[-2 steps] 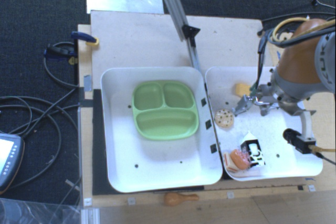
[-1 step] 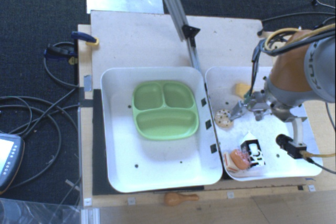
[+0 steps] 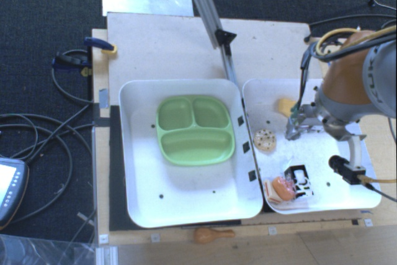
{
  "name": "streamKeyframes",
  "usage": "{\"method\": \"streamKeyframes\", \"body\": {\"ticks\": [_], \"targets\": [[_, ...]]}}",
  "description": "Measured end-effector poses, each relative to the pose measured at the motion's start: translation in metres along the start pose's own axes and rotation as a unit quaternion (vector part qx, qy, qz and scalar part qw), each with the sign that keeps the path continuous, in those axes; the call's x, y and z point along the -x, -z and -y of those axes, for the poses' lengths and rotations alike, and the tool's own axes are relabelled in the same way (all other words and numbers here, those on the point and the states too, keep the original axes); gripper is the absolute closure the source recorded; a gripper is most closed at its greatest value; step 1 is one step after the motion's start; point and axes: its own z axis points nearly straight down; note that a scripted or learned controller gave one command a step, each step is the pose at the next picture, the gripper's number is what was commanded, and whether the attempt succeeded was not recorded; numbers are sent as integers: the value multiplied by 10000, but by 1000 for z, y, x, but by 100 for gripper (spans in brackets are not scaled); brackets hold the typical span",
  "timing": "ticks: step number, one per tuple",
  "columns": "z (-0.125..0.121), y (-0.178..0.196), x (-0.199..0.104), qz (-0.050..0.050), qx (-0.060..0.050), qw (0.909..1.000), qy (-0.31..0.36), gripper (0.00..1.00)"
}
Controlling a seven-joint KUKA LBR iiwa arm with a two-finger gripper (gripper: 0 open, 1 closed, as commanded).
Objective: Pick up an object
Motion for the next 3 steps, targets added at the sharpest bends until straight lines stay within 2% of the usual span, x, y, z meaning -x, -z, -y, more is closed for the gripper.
{"method": "streamKeyframes", "body": {"ticks": [1, 2, 3], "targets": [[-12, 56, -2, 7, 23, 10000, 28, 100], [-13, 75, -2, 3, 4, 10000, 27, 100], [-10, 69, -52, -9, -14, 10000, 46, 100]]}}
